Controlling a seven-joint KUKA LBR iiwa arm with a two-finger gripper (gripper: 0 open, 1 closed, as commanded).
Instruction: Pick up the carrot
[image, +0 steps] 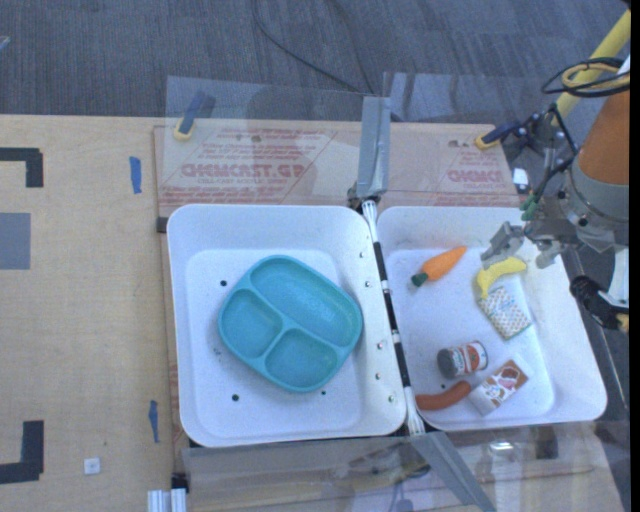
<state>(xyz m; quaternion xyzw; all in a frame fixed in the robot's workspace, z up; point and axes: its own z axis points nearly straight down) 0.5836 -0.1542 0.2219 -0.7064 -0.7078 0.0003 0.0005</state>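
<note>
1. The carrot (442, 265) is lying in the right bin (575, 345), in its far left part, close to the divider between the two bins.
2. Its long axis is running diagonally: the orange body is pointing toward the far right, and the green leafy end is pointing toward the near left.
3. The gripper (522, 245) is hanging over the far right part of the same bin, to the right of the carrot and apart from it; the grey arm with its orange band is coming in from the right edge.
4. Its grey fingers are appearing spread, with nothing between them, though the view is small and blurred there.
5. A yellow banana (499, 274) is lying just beneath and near the gripper, and a small patterned packet (507, 310) is sitting just nearer than the banana.
6. Toward the near side of that bin, a small can (462, 359) with a red label is resting on its side, a red-brown sausage (444, 397) is lying along the near wall, and a white and red carton (499, 386) is sitting beside it; no lettering on these is readable.
7. The left bin (195, 330) is holding a blue divided plate (290, 322) with three compartments.
8. Red printing is showing on the clear sheet beyond the bins, too faint to read with confidence.
</note>
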